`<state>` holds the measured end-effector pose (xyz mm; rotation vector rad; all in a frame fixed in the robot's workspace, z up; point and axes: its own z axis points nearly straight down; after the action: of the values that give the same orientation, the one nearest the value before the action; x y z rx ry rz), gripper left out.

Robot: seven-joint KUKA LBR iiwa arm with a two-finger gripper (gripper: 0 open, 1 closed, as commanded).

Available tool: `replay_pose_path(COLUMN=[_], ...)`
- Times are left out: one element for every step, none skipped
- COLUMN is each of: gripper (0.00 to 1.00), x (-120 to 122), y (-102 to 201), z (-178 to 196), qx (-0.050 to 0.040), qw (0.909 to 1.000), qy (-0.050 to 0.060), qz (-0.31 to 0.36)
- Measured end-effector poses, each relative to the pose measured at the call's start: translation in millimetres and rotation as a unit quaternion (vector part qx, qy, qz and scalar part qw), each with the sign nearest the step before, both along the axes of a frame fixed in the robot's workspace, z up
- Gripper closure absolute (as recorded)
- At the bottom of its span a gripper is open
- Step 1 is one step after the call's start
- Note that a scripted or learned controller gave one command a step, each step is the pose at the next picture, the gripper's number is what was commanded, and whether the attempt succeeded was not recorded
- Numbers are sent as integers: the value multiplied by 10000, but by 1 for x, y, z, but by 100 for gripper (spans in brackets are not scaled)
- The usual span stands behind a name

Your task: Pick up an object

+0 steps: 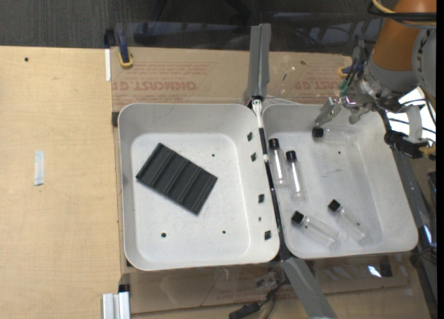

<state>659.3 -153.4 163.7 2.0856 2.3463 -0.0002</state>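
My gripper [338, 107] hangs over the back edge of the right bin [388, 241], below the orange-banded wrist. It is shut on a clear vial [325, 121]. The vial slants down to the left from the fingers, and its black cap [318, 131] is the lowest part. Several more clear vials with black caps lie on the right bin's floor: two side by side near its left wall [278, 164] [295, 173] and two near its front [316, 226] [347, 218].
A dark ribbed rectangular block [176, 178] lies at a slant in the left bin [132, 241]. Cardboard lines the bench behind both bins. A grey divider post [259, 61] stands between the bins at the back. Cables hang beside the arm at the right.
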Motion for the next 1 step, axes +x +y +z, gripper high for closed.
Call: replay_pose_path(gripper=[0], x=[0], y=[-2], z=[-60], qx=[-5], qw=[9999], qy=[-6], qz=[124])
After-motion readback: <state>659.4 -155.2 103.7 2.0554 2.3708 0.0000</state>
